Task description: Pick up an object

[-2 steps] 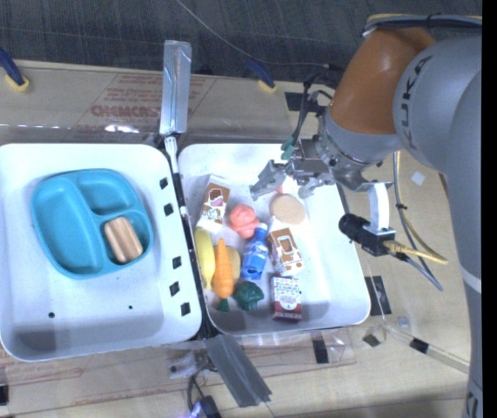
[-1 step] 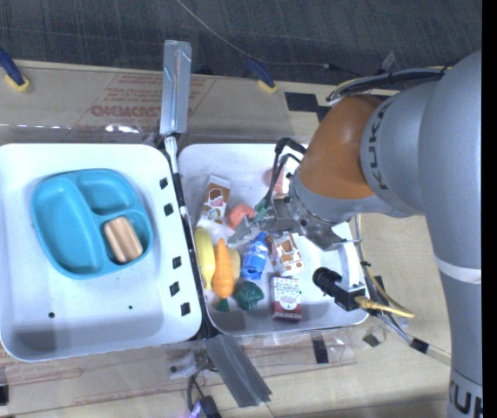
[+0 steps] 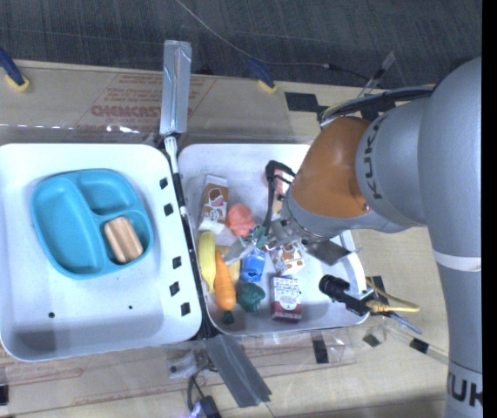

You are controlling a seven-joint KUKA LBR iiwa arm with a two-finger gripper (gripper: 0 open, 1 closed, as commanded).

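The right bin (image 3: 196, 168) holds a heap of toy food. A small brown and white carton (image 3: 216, 200) lies at its far left, with a pink piece (image 3: 241, 219) beside it. Along the left wall lie a yellow banana (image 3: 206, 259) and an orange carrot (image 3: 223, 287). Nearer the front sit a blue packet (image 3: 252, 268), a dark green piece (image 3: 251, 296) and a red carton (image 3: 286, 296). My gripper (image 3: 261, 238) is down in the middle of the heap, just right of the pink piece and above the blue packet. Another small carton (image 3: 292, 255) lies under the wrist.
The left bin (image 3: 22, 320) holds a blue divided plate (image 3: 65, 225) with a tan bread roll (image 3: 124, 239) in its near right compartment. A metal divider (image 3: 175, 85) stands between the bins at the back. The grey arm (image 3: 422, 164) covers the right bin's right side.
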